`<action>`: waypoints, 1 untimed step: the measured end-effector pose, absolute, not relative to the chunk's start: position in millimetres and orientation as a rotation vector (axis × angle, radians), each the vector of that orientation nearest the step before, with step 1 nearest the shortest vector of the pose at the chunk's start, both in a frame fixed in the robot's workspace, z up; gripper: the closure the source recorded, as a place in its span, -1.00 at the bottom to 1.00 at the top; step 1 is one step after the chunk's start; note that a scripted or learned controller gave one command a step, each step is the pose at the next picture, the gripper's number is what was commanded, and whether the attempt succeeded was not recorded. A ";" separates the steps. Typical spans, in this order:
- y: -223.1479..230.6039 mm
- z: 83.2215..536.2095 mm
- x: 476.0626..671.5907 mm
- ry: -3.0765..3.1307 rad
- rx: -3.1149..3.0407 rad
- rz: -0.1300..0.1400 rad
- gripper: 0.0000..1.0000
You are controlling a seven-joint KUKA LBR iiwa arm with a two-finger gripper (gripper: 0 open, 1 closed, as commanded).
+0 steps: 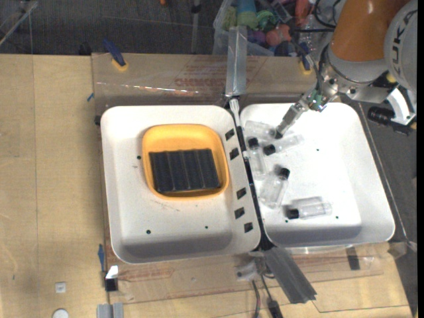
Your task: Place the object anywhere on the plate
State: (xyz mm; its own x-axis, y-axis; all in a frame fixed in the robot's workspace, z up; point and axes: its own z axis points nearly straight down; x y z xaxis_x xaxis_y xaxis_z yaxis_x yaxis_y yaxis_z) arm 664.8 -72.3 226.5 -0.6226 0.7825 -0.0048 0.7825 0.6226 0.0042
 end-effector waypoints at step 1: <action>-141.4 242.7 660.7 2.926 1.124 0.003 -1.00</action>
